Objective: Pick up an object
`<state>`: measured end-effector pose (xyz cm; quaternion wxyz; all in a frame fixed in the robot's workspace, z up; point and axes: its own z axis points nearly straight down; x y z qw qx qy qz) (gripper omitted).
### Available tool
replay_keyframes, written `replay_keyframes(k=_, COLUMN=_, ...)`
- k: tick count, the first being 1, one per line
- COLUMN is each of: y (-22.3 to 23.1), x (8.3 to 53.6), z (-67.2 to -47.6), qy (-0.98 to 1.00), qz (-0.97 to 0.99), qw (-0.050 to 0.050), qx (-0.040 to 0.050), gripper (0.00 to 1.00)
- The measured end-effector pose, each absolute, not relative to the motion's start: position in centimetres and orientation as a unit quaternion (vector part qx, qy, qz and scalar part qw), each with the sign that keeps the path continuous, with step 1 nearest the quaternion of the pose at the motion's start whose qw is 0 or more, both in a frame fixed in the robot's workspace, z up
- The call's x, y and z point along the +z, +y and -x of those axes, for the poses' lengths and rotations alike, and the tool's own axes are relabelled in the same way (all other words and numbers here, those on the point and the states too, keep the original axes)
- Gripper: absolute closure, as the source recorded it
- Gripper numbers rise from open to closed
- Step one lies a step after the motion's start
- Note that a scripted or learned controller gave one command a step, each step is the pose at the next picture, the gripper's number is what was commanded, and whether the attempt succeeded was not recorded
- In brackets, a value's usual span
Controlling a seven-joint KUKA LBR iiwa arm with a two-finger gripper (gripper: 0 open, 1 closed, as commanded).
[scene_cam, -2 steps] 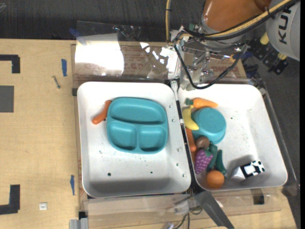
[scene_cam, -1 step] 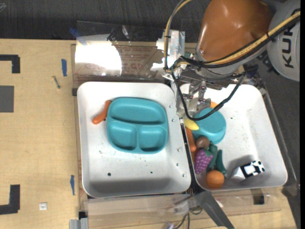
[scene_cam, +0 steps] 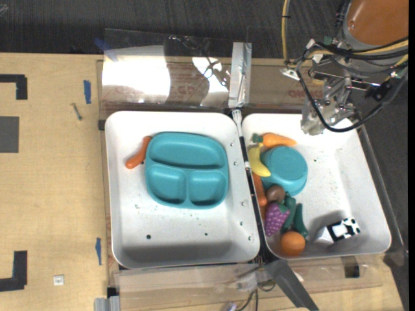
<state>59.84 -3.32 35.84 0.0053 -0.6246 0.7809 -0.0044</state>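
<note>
The robot arm's claw (scene_cam: 322, 117) hangs over the far edge of the right bin (scene_cam: 363, 173), tipped toward the bin floor, with cables looping around the wrist above it; whether it is apart or together cannot be told from this angle, and nothing can be seen in its grip. No object has yet been lifted. The pickable things lie below and to the left of the claw, crowded against the wall the two bins share: an orange carrot (scene_cam: 277, 139) nearest it, a yellow banana (scene_cam: 258, 162) just beyond, a teal bowl (scene_cam: 286, 168) touching both, then further down a brown piece (scene_cam: 275, 192), purple grapes (scene_cam: 275, 218), a dark green piece (scene_cam: 298, 218) and an orange fruit (scene_cam: 292, 242). A black-and-white block (scene_cam: 343, 229) sits apart from that pile, well below the claw near the bin's near corner. The crowding probably makes the pile awkward for a two-finger grasp, while the lone block offers free sides. The bare white floor directly beneath the claw suggests it is poised at a start height, not yet committed to a target. Far to the claw's left, the left bin (scene_cam: 130, 225) holds a teal divided tray (scene_cam: 187, 168) with a second orange carrot (scene_cam: 137, 155) tucked against its rim, a spot hard to reach without nudging the tray. Both bins rest on the wooden desk (scene_cam: 45, 186), with a clear plastic sheet (scene_cam: 168, 76) behind them
</note>
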Motion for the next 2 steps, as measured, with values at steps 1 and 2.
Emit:
replay_keyframes(k=1, y=0.5, x=30.5, z=-64.3, qy=0.788, qz=0.616, qw=0.002, qx=0.0017, gripper=1.00)
replay_keyframes(k=2, y=2.6, x=28.6, z=-57.6, qy=0.809, qz=0.587, qw=0.003, qx=0.0000, gripper=1.00)
